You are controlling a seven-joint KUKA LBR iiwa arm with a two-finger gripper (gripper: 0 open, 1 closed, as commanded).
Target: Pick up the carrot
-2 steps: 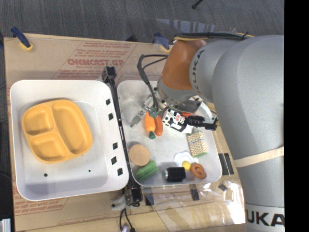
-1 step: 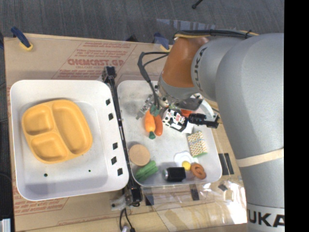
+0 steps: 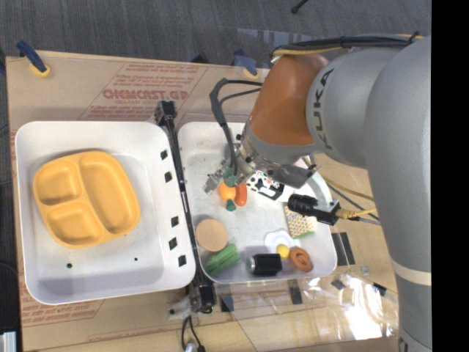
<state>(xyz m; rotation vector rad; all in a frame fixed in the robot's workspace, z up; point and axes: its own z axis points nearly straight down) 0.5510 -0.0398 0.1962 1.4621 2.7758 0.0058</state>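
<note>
Arm reaching into the right bin, over the carrot.

Nearest, clear tape glints on the brown cardboard-covered bench [image 3: 110, 97]; the right bin [image 3: 192, 141], smooth white plastic, holds a green vegetable [image 3: 222, 257], a tan disc [image 3: 211, 234], a black cylinder [image 3: 265, 264] and a brown ring [image 3: 300, 258]. The small orange carrot [image 3: 230, 191] lies mid-bin, just under the gripper [image 3: 229, 176], whose finger spread cannot be made out. The left bin [image 3: 29, 141] bears a yellow sectioned plate [image 3: 86, 197]. Beyond lies grey carpet [image 3: 146, 13].
</note>
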